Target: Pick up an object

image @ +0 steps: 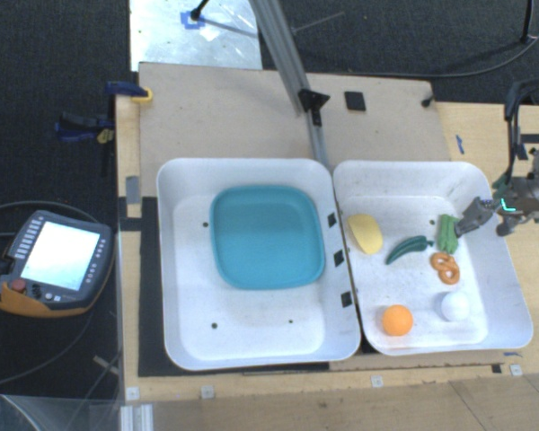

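Objects lie in the right bin (508,272): yellow lemon (366,233), orange ball (396,321), pretzel (446,267). The claw (487,215) hangs over the bin's right rim. Whether it is open or closed I cannot tell.

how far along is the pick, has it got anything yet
Early. Nothing looks picked: the yellow object, dark green pepper, green item, pretzel, orange ball and white ball all lie in the right bin. The gripper is at that bin's right side, near the green item. Grasping and lifting remain.

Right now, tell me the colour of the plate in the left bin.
Teal blue; the plate shows best in the camera view.
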Controlling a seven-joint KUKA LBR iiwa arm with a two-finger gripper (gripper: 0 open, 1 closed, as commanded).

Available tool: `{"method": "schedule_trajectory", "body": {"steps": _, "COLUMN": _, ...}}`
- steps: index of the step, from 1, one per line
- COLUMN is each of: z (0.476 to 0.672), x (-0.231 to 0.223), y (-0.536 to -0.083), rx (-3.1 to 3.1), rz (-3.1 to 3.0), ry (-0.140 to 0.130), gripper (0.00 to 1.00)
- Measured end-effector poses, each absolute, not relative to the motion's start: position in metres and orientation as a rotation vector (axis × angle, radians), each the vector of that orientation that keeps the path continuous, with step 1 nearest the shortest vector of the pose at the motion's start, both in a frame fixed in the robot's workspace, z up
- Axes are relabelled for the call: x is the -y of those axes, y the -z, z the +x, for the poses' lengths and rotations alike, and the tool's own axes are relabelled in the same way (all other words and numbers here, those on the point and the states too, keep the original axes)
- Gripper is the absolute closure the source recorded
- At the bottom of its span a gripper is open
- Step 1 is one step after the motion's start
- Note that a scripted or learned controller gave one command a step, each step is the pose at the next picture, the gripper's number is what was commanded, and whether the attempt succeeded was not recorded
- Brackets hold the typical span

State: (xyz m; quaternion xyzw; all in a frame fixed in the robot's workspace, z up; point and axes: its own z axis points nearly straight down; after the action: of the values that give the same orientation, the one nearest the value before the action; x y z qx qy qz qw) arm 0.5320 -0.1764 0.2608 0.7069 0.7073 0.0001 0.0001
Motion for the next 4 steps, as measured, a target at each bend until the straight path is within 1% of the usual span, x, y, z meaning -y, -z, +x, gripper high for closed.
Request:
{"method": "schedule_trajectory", "body": {"steps": 1, "z": 0.532, "x": 0.176, "y": -0.261, "rx": -2.222, "rz": 2.221, "ry": 0.0, "gripper": 0.0}}
{"method": "schedule_trajectory", "body": {"steps": 2, "z": 0.533, "x": 0.17, "y": -0.201, "rx": -2.224, "rz": 2.223, "ry": 0.003, "gripper": 0.0}}
{"method": "schedule_trajectory", "body": {"steps": 3, "z": 0.542, "x": 0.165, "y": -0.151, "rx": -2.224, "rz": 2.223, "ry": 0.003, "gripper": 0.0}}
{"method": "schedule_trajectory", "body": {"steps": 4, "z": 0.537, "x": 0.174, "y": -0.099, "rx": -2.221, "rz": 2.222, "ry": 0.0, "gripper": 0.0}}
